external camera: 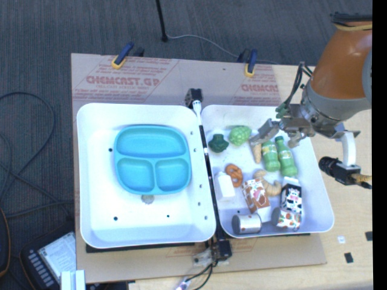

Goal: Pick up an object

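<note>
Green bottles (277, 154) lie just under my fingers (279, 135), which are spread open; I should drop straight, centred on one.

Lab: clamped board (199, 77), carpet (60, 23)

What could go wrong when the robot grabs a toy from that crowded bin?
The gripper hangs over two green bottles lying side by side, so it might catch both or knock one away. The toys in the right bin are crowded together: a milk carton, a can and a pretzel sit close, so a grab could bump neighbours. The bottles look smooth and round, so one might slip free.
</note>
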You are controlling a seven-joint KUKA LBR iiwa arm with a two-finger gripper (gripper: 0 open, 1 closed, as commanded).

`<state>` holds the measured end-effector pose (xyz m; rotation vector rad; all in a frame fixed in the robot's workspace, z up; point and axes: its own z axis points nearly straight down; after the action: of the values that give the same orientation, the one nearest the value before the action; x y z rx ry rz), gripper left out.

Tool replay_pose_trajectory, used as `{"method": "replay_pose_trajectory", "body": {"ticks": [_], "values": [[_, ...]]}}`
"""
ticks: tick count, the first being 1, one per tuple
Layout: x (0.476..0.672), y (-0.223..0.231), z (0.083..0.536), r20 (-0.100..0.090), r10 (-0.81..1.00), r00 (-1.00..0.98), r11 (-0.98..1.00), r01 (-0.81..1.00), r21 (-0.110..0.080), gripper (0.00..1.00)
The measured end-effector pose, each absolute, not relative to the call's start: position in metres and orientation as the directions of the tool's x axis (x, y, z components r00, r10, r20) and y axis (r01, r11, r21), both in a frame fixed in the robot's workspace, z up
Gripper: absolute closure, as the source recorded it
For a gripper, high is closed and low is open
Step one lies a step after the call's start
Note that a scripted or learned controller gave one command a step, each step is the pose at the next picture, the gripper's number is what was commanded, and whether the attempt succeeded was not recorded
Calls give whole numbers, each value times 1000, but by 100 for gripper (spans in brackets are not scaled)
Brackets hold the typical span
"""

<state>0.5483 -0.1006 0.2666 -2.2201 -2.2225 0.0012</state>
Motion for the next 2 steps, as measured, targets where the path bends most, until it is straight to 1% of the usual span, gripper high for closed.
{"method": "replay_pose_trajectory", "body": {"ticks": [1, 2], "values": [[518, -114, 92, 0, 1000, 0, 0, 1000, -1, 0], [519, -114, 102, -1, 1000, 2, -2, 1000, -1, 100]]}}
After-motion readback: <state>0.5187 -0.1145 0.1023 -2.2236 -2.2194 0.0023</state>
